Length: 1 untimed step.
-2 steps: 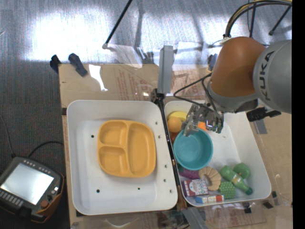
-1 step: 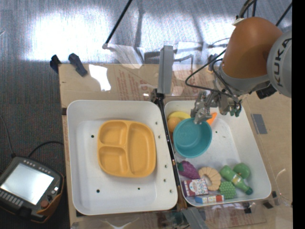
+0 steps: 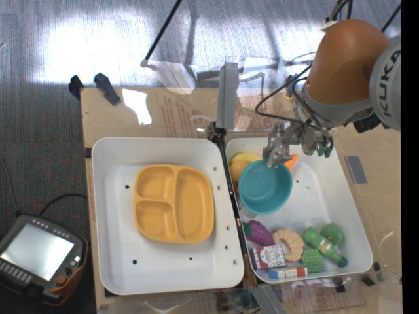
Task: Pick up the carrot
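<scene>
Two white bins [image 3: 105, 175] sit side by side. One yellow divided plate [image 3: 174, 203] lies in the left bin. The right bin has one teal bowl [image 3: 265, 187], one green bottle [image 3: 322, 243], one small carton [image 3: 270, 256] and one purple grape bunch [image 3: 259, 231].

This looks like a robotics lab: a KUKA arm [image 3: 357, 64] trailing loose cables over a cardboard-topped counter [image 3: 170, 110], two white bins [image 3: 105, 175] of plastic toy food, and a teach pendant [image 3: 39, 257] lying on the grey carpet
</scene>
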Available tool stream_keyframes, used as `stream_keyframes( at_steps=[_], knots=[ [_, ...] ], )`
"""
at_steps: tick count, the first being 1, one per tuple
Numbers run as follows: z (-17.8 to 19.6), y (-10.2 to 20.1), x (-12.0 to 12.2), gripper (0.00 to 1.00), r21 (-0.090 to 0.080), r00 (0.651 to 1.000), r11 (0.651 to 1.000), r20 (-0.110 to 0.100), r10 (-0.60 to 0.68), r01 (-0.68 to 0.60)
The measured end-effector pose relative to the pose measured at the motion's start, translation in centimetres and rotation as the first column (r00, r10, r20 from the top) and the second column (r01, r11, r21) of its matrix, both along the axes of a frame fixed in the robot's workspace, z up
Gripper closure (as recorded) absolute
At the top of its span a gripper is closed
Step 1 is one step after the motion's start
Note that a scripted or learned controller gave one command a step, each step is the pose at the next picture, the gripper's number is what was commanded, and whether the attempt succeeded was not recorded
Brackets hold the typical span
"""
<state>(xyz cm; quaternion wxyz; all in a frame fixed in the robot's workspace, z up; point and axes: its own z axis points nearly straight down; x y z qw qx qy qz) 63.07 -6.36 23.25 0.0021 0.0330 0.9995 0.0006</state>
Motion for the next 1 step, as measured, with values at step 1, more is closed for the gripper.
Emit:
stream_keyframes(
  at_steps=[1],
  knots=[
    [0.14,-2.95,0.62,1.0,0.0,0.999,0.999,-0.002,-0.043,0.043]
  ],
)
